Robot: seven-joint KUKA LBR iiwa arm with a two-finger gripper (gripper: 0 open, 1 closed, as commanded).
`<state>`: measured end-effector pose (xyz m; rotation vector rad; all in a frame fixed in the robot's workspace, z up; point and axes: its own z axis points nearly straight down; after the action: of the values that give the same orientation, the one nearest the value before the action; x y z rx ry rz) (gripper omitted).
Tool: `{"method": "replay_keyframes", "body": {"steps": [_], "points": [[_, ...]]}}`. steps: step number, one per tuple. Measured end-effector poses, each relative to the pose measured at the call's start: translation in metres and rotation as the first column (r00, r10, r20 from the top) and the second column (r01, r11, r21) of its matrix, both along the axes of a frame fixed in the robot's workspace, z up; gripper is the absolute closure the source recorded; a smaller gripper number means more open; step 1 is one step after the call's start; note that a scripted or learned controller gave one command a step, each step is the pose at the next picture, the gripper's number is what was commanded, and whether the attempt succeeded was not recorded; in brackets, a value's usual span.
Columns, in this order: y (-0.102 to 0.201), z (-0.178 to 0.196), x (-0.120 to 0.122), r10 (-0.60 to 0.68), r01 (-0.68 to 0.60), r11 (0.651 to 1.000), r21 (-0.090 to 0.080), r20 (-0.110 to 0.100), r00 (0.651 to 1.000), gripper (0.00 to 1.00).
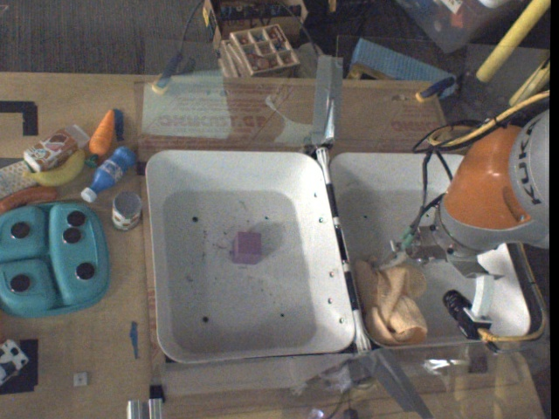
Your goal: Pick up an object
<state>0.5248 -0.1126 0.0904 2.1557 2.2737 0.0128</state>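
Observation:
A small purple block [247, 247] lies flat near the middle of the left bin [175, 190]. In the right bin [367, 182] a tan, soft plush-like thing [395, 304] lies against the front left corner. My gripper [410, 253] hangs just above the plush thing's upper end, under the orange wrist band. The wrist hides how its fingertips stand.
On the bench left of the bins sit a teal tray [48, 256], a small can [127, 209], a blue bottle [109, 173], a toy carrot [104, 133] and a banana [59, 171]. A box of compartments [262, 49] stands behind the bins.

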Motion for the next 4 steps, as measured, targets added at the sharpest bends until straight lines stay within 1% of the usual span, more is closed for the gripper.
{"method": "replay_keyframes", "body": {"steps": [1,2,3,4], "points": [[-0.024,0.000,-0.041,0.052,-0.052,0.999,-0.002,0.002,0.999,0.00],[-0.010,0.000,0.033,0.092,-0.092,0.996,-0.004,0.003,0.996,0.00],[-0.017,0.000,-0.031,0.123,-0.123,0.992,-0.002,-0.001,0.992,0.00],[-0.043,0.033,0.034,0.091,-0.091,0.996,-0.002,-0.009,0.996,0.00]]}}
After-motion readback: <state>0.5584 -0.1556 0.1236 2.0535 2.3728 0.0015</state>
